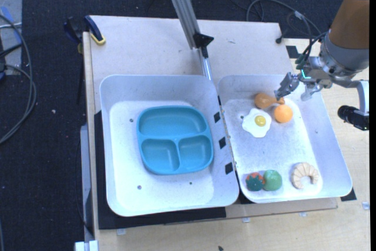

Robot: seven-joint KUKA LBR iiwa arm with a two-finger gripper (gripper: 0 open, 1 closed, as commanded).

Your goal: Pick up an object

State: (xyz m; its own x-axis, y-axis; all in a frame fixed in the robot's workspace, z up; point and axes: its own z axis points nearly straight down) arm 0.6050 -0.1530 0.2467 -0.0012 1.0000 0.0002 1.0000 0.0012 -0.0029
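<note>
Landmark: round orange ball in the right-hand shallow white bin; you can read every place from it.
Gripper: two-finger gripper hangs just up and slightly right of the ball, at the bin's far rim; you cannot tell whether it is parted or closed.
Nearest target: elongated orange-brown piece lies just up-left of the ball, touching it, long axis running left to right.
Key relation: that piece sits down-left of the gripper, so you would likely drop and shift left.
Others: white fried-egg toy left of the ball; pale croissant well below it.
Left bin: blue three-compartment plastic tray, far left of the ball.
</note>
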